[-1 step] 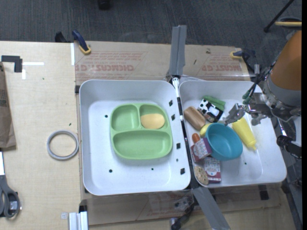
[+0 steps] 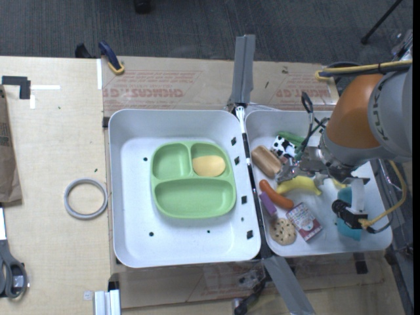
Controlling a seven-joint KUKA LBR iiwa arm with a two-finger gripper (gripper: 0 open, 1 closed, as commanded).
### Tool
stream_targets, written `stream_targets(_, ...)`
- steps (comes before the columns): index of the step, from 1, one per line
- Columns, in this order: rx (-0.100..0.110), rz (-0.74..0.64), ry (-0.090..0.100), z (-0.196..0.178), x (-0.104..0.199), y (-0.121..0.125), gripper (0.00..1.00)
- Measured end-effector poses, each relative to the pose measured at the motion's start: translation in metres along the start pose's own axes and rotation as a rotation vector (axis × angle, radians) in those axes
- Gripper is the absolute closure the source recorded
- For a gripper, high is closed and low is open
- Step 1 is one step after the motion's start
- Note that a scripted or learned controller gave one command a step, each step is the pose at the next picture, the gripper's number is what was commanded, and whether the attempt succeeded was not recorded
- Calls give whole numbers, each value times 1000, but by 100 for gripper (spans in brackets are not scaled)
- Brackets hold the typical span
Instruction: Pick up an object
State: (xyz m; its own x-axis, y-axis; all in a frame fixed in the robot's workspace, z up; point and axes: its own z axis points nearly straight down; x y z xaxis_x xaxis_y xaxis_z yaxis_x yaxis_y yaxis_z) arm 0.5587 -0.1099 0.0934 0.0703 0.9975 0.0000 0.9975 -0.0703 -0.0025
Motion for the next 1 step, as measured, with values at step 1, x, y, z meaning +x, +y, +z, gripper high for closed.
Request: stream_targets(1,-4,-391,14,-1,-77,23,0)
